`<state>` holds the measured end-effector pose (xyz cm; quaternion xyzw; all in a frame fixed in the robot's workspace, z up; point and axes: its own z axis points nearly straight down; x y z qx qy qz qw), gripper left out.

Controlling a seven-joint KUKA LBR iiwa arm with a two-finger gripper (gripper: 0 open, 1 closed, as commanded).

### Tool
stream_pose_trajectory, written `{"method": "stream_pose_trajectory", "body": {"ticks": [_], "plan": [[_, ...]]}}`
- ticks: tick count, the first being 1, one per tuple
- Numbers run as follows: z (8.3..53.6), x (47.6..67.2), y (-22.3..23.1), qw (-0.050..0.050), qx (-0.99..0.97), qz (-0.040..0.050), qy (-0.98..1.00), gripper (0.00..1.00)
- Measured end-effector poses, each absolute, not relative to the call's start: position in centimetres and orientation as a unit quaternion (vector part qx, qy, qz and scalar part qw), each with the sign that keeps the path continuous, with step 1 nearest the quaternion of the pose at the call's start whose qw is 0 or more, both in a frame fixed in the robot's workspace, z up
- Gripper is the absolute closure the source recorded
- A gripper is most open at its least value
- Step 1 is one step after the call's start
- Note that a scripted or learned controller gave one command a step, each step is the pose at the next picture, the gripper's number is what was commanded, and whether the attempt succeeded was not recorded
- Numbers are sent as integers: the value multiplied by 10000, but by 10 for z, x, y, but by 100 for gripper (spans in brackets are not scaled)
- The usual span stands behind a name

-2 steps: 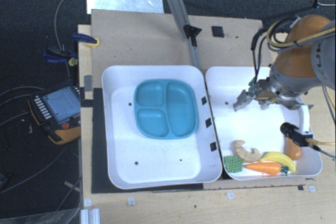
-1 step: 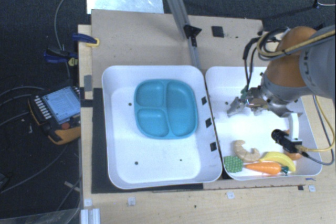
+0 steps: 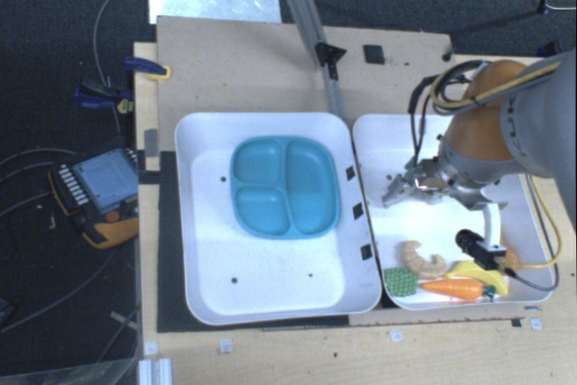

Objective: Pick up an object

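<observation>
Arm [image 3: 505, 117]: grey, orange band above the wrist, reaching in from the right over the right bin [image 3: 379, 140].
Gripper [image 3: 394, 190]: low over the bin's left part, near the wall shared with the left bin; fingers spread apart, nothing visible between them.
Objects for picking: clustered at the right bin's near edge, well apart from the gripper.
Carrot [image 3: 451, 288]: orange, lying flat against the near wall.
Green piece [image 3: 401, 282]: in the near-left corner, just beside the carrot.
Beige curved piece [image 3: 424, 261]: just above the carrot.
Yellow piece [image 3: 482, 273]: right of the carrot, shape unclear.
Left bin [image 3: 203, 221]: holds a blue divided plate [image 3: 286, 187], lying flat.
</observation>
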<state>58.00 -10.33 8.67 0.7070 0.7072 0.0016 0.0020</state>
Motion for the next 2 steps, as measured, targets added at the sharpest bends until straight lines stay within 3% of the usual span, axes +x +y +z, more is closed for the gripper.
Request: {"method": "stream_pose_trajectory", "body": {"ticks": [1,2], "plan": [[99,582,-103,44,7068,35,7074,100],[161,592,-102,33,7052,25,7090,100]]}}
